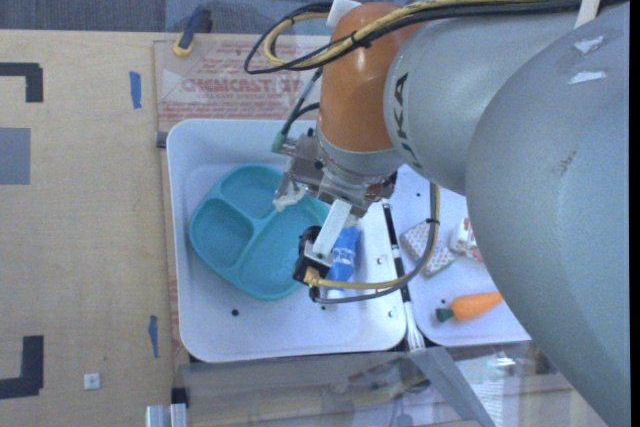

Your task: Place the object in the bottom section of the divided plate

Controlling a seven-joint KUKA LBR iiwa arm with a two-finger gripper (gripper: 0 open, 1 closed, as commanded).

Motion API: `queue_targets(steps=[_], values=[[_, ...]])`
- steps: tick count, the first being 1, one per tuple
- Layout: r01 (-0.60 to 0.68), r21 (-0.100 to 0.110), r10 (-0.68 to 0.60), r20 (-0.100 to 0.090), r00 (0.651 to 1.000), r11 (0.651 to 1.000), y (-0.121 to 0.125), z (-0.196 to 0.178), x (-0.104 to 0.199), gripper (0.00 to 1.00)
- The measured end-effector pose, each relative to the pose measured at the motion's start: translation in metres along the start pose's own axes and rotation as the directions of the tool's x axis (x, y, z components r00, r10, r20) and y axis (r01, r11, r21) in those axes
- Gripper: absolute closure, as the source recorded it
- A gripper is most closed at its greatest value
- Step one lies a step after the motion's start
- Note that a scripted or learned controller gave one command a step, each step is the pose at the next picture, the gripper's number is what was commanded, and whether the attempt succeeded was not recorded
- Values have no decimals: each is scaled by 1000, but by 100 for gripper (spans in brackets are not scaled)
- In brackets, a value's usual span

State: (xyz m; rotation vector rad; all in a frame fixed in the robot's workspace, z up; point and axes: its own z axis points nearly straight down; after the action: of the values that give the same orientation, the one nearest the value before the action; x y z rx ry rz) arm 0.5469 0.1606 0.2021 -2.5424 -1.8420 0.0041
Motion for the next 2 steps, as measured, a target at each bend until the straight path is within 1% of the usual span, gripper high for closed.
queue_targets(steps=[1, 2], values=[[-2, 0, 2, -1, 1000, 1000, 1, -10, -1, 100], [726, -8, -726, 3, 688, 688, 27, -82, 11, 100]])
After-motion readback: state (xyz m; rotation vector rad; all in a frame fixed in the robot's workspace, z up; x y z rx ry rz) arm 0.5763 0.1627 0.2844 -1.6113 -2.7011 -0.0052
